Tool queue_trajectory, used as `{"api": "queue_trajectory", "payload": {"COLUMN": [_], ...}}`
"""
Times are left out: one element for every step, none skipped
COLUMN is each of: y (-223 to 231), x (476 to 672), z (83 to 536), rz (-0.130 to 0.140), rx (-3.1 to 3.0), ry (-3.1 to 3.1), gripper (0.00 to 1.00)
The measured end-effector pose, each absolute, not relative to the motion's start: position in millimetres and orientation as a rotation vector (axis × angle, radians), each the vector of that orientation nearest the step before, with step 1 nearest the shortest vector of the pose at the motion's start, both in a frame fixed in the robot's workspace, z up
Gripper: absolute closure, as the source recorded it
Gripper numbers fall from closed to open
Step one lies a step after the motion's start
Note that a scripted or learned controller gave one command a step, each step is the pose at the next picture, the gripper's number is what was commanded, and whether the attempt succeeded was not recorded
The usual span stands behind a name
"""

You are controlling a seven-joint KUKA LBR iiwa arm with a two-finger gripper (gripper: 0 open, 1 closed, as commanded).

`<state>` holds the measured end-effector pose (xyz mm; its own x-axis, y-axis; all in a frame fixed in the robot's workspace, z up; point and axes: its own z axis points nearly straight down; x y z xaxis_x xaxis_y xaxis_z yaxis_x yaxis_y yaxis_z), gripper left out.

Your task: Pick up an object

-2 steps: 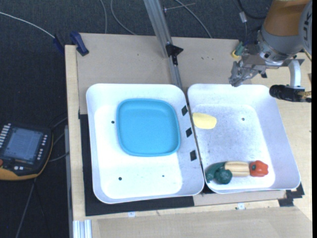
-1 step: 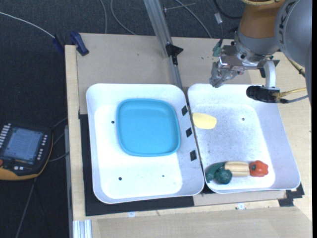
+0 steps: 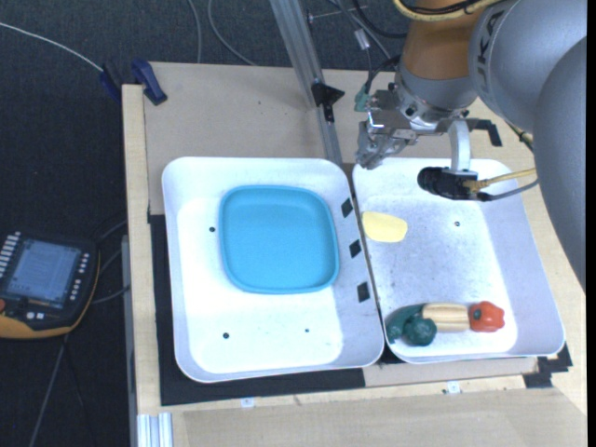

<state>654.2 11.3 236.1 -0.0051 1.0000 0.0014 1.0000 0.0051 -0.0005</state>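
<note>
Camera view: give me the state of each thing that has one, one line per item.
Gripper: raised over the far left corner of the right bin, nothing seen between its fingers.
Blue plate: flat in the left bin, nothing on it.
Yellow piece: lying loose in the right bin.
Green, tan and red toy: lying on its side at the right bin's near edge.

Plate (image 3: 277, 238) in left bin (image 3: 186, 277)

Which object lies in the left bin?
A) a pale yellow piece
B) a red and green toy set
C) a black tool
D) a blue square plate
D: the blue square plate lies in the left bin, while the pale yellow piece lies in the right bin.
</note>
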Motion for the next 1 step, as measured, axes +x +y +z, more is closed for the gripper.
{"api": "queue_trajectory", "payload": {"y": [66.5], "x": [657.4], "z": [227.2], "rz": [-0.001], "rx": [-2.215], "ry": [-2.226], "gripper": [1.0]}}
